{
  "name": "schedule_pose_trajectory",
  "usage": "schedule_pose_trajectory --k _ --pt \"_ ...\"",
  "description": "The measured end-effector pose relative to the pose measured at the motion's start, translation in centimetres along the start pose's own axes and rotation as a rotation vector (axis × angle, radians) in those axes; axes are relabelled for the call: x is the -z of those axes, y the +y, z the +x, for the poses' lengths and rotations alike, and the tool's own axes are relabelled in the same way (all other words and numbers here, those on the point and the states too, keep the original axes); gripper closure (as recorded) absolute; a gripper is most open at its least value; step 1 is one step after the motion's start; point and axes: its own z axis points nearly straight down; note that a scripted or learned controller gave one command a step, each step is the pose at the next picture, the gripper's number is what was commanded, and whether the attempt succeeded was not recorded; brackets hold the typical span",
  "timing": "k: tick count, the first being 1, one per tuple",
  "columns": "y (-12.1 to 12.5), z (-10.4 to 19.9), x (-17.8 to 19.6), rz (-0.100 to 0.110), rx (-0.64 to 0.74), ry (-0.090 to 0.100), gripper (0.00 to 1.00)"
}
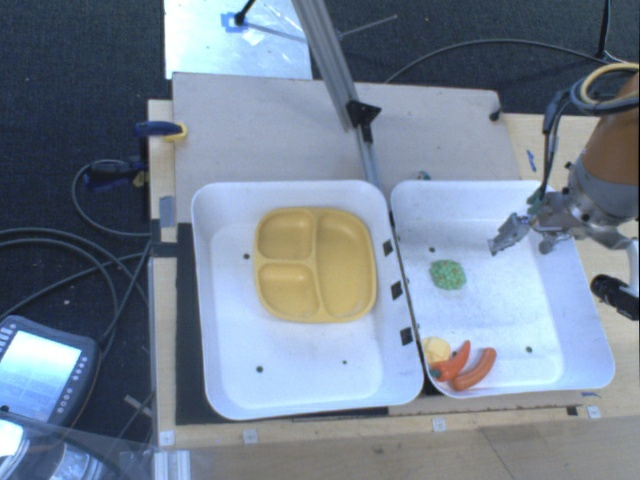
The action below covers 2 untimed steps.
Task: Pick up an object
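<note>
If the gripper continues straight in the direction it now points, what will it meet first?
The gripper points toward the picture's left and slightly down. It would probably meet the white floor of the right bin first, above the green object. Its height is unclear.

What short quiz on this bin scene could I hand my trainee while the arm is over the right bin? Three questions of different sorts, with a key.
1. True or false: the yellow divided plate lies in the right bin.
2. Multiple choice: what lies nearest the gripper? A) the green ball B) the two red sausages C) the small yellow piece
3. Fill in: the sausages lie by the right bin's ____ rim, at its corner beside the left bin.

Key
1. False; it lies in the left bin.
2. A.
3. Near (bottom of the camera view).
</note>
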Motion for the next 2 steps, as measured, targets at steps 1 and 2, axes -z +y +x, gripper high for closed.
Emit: schedule_pose_trajectory --k 1,2 --pt "0.0 0.0 0.0 0.000 -0.001 0.000 0.00" --pt "-0.6 0.2 -6.1 0.006 -0.007 0.000 0.00"
